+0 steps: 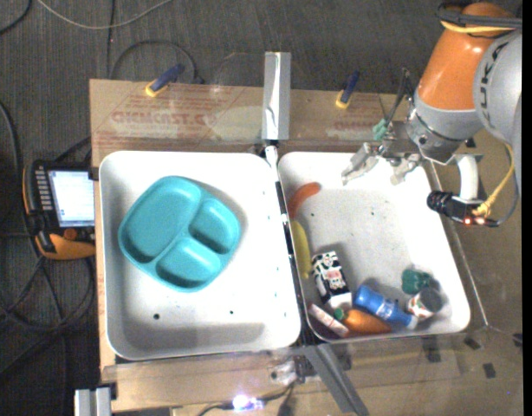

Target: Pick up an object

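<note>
My gripper point(380, 168) hangs over the far edge of the right bin point(396, 232), its two fingers spread apart with nothing between them. Below it in that bin lie an orange piece point(303, 194) at the far left, a yellow banana-like piece point(300, 237) along the left wall, a black-and-white cow toy point(330, 275), a blue bottle point(380, 306), an orange carrot point(366, 321), a green object point(416, 279) and a grey-capped item point(428, 300). All sit well short of the fingers.
The left bin point(145, 319) holds a teal divided plate point(180, 231). A metal post point(276, 98) stands behind the wall between the bins. A handheld device point(60, 206) rests left of the bench. A cable and black connector point(457, 204) hang by the right bin's rim.
</note>
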Available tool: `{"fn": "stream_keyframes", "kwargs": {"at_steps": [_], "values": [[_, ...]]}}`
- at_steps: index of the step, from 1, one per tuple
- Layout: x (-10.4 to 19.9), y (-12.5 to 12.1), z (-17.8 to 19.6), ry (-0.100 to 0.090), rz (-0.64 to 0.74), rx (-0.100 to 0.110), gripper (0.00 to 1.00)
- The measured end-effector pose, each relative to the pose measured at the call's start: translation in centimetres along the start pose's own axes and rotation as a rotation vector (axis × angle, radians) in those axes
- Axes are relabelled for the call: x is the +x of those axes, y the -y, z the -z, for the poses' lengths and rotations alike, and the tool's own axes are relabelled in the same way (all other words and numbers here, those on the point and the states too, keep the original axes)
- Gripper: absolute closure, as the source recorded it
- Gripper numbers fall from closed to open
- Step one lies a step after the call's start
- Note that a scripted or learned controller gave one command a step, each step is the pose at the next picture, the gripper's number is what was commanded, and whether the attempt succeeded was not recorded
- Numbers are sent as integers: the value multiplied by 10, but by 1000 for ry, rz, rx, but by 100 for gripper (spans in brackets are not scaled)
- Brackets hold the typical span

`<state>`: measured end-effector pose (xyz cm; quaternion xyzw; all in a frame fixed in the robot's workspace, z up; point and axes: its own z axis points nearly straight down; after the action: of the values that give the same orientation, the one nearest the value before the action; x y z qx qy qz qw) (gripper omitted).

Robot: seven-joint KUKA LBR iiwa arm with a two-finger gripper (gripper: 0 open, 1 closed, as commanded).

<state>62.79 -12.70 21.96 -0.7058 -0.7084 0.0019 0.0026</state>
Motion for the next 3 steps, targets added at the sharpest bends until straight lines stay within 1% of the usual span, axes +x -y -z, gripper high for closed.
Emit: {"fn": "stream_keyframes", "kwargs": {"at_steps": [1,2,3], "values": [[-30,65,-99,-1,-17,1,0],[-27,136,-130,5,39,-25,0],[-26,135,-123,1,40,-22,100]]}}
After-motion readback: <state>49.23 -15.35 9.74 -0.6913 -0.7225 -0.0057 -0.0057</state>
